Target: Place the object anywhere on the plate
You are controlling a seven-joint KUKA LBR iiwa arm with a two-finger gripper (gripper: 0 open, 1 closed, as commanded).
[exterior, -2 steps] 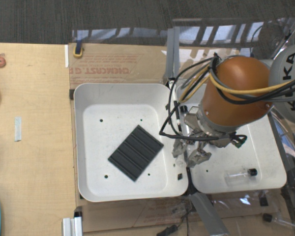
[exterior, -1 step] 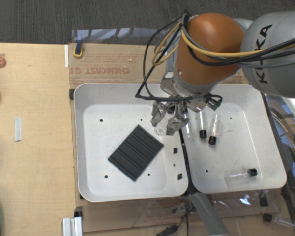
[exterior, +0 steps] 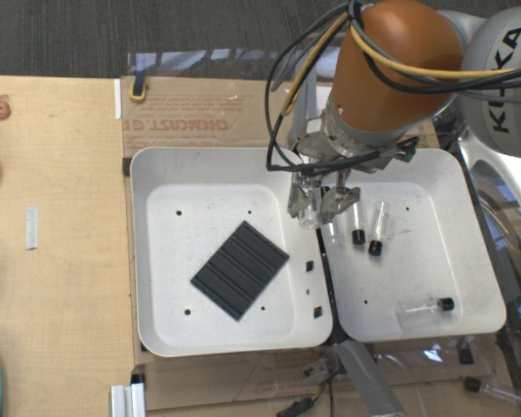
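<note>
Bench: pale wooden top under both bins, with flattened cardboard behind the left bin; dark floor beyond.
Landmark: the seam where the two bins meet; all places below are given from it.
Left bin: white, shallow; holds the plate, a dark ribbed rectangular slab lying flat and turned diagonally, well left of the seam.
Right bin: holds three clear vials with black caps: two vials close together just right of the seam, a third vial lying farther right, towards the near rim.
Gripper: hangs over the far end of the seam, just beside the paired vials; whether its fingers are spread or pressed together cannot be told, and nothing is visibly pinched.
Step in hand: judged to be the approach to pick, since every vial lies in the right bin.
Next move: calls for closing on one vial, lifting clear, then crossing the seam to the plate.
</note>
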